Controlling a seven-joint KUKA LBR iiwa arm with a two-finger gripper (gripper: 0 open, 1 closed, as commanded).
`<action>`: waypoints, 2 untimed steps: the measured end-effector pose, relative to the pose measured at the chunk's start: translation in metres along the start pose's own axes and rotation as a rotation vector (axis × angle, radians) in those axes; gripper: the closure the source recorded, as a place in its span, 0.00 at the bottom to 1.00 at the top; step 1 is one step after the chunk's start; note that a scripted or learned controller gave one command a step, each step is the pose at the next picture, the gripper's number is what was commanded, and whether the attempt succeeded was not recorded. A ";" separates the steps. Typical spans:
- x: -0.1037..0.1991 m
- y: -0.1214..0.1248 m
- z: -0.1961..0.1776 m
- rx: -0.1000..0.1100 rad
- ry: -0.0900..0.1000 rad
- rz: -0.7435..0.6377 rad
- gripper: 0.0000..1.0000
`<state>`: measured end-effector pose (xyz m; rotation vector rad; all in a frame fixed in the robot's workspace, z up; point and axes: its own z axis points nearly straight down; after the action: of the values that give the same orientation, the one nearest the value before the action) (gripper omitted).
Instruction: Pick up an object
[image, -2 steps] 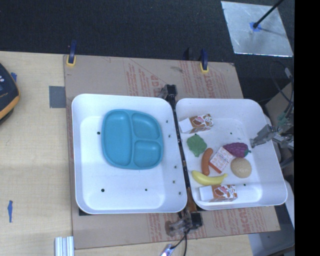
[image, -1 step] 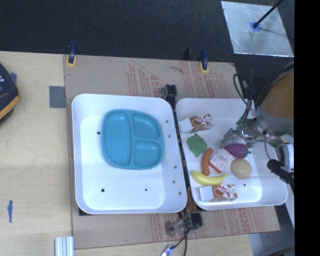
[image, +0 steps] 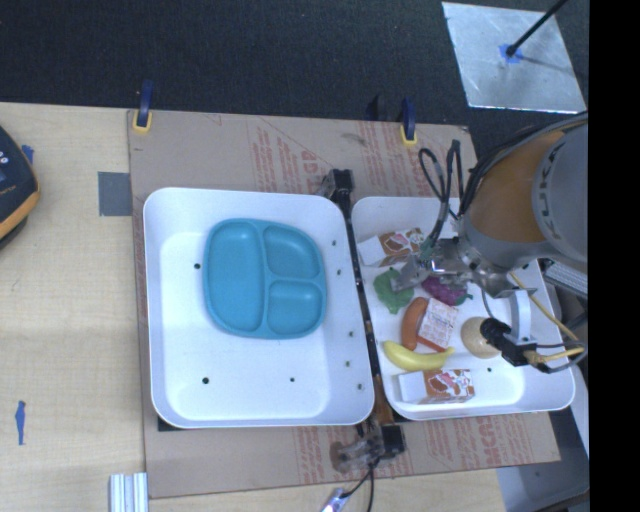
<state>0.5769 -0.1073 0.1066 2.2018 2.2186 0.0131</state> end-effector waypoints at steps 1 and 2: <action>-0.002 0.000 -0.010 0.002 -0.003 -0.001 1.00; -0.002 0.000 -0.010 0.002 -0.003 -0.002 0.00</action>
<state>0.5766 -0.1092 0.1170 2.1987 2.2201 0.0072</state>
